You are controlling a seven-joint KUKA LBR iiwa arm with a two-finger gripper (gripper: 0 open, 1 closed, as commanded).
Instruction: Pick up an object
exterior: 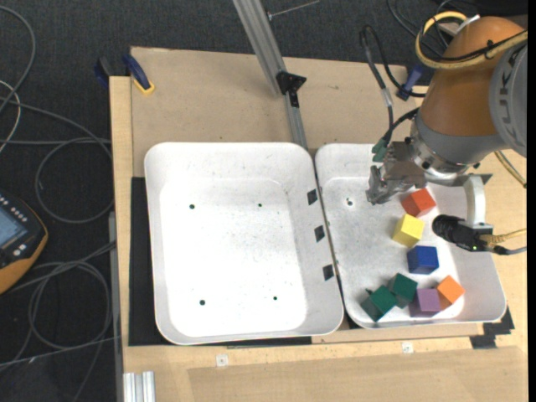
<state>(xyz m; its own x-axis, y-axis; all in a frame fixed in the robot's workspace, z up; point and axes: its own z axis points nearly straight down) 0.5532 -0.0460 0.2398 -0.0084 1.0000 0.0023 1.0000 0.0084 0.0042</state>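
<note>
Blocks cluster in the right bin (352, 224), so we should ease the end effector (378, 193), whose grip state we cannot tell, toward the red-orange block (418, 201) at its three o'clock, clear of the yellow block (408, 229).

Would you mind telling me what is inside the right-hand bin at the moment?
The right-hand bin holds seven blocks: red-orange, yellow, blue, two green, purple, orange. The arm covers its far corner.

No readable text, label, brand, number or sign showed anywhere; the device at the far left edge was too blurred to read.
</note>
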